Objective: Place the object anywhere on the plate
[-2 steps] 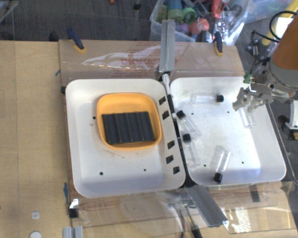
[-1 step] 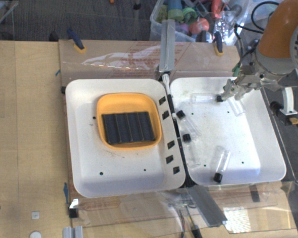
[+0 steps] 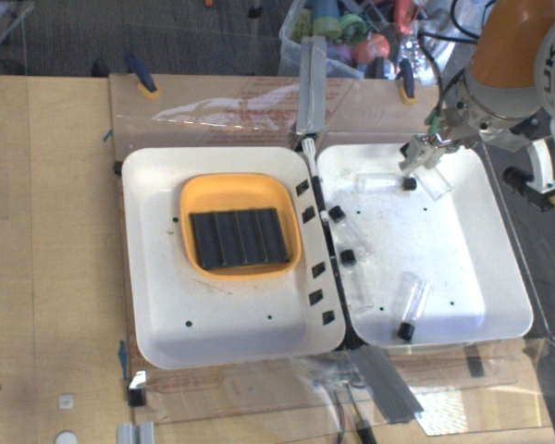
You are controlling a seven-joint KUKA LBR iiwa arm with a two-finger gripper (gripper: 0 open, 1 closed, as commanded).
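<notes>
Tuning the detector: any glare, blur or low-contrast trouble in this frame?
Camera view: even lighting, soft shadows. The clear tubes nearly vanish against the white right bin; only their dark caps stand out. The pincer looks slightly soft. The black block on the orange plate is high-contrast.

A KUKA arm (image 3: 523,35) at the bench's right — a rounded orange band above pale grey casing, black cables looping beside it, and a small metallic gripper (image 3: 424,155) at its tip.
</notes>
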